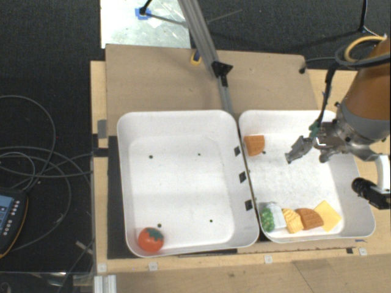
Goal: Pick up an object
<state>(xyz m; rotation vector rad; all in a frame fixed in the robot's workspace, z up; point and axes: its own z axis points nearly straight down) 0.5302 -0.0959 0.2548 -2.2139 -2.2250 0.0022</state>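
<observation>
The gripper (309, 149) is seen above the right bin (360, 227), with two dark fingers (297, 151) spread apart and nothing visible between them; the jaws appear open, though at this slant the gap is hard to judge precisely. Behind the fingers, the grey wrist and the orange band of the arm (366, 96) are seen reaching in from the side of the right bin farthest from the left bin.

Taking the right bin as the landmark, an orange block (255, 144) is found near its far corner, close to the divider shared with the left bin (131, 127), and apart from the fingertips. Along the near wall of the right bin a row of items is packed closely: a green piece (267, 218), a pale yellow ridged piece (292, 220), a brown piece (309, 218) and a yellow wedge (328, 215). A red tomato (150, 239) is seen well away from the right bin, in the near outer corner of the left bin.

No object has yet been taken. If the orange block is intended, a descent from the present position would probably close on bare floor, since the fingers are offset from it. If the near row is chosen, the crowding could cause a finger to land on a neighbour, or two items to be pinched and one dropped. Items lying against the wall could also leave no room for a finger.
</observation>
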